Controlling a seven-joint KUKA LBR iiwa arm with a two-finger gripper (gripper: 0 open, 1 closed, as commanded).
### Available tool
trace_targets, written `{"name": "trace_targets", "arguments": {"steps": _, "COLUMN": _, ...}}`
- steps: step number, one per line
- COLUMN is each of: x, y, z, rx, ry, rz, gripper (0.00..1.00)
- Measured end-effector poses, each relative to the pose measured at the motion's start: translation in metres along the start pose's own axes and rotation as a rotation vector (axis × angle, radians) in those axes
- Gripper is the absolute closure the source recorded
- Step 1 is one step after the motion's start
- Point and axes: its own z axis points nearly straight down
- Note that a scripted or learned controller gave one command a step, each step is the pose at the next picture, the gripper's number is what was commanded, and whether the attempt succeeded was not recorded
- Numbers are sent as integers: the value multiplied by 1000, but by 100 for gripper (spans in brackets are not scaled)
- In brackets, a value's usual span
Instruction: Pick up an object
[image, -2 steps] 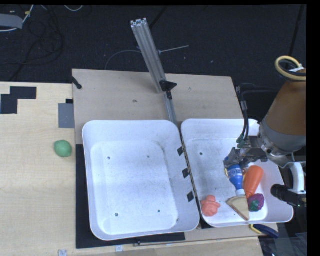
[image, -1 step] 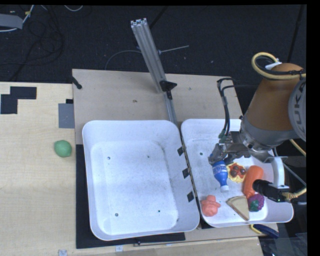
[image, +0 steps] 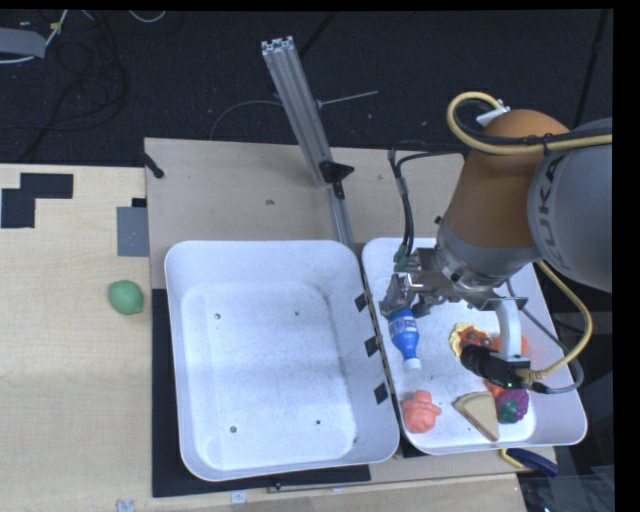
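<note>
Where the arm (image: 520, 200) reaches in from the right, its gripper (image: 402, 297) hangs low over the left part of the right bin (image: 560, 425), right above the top end of a small bottle (image: 404, 336). Whether the fingers are spread or closed cannot be told, since the wrist body covers them, and nothing can be seen held between them. That bottle, clear with a blue label and a white cap, lies on the bin floor with its cap pointing toward the near edge, just beside the wall shared with the left bin (image: 190, 270).

Nearer the front of the right bin sits a pink toy (image: 421, 411), and next to it a tan wedge (image: 480, 414). To the right of these, a purple piece (image: 513, 405) touches a cluster of red, yellow and orange items (image: 480, 352) that are partly overlapped by a black cable.

Well apart from both bins, a green ball (image: 126, 297) rests on the wooden bench (image: 60, 380) at the left.
</note>
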Motion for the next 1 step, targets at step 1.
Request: {"name": "trace_targets", "arguments": {"steps": 1, "x": 45, "y": 4, "z": -4, "rx": 0, "ry": 0, "rz": 1, "gripper": 100}}
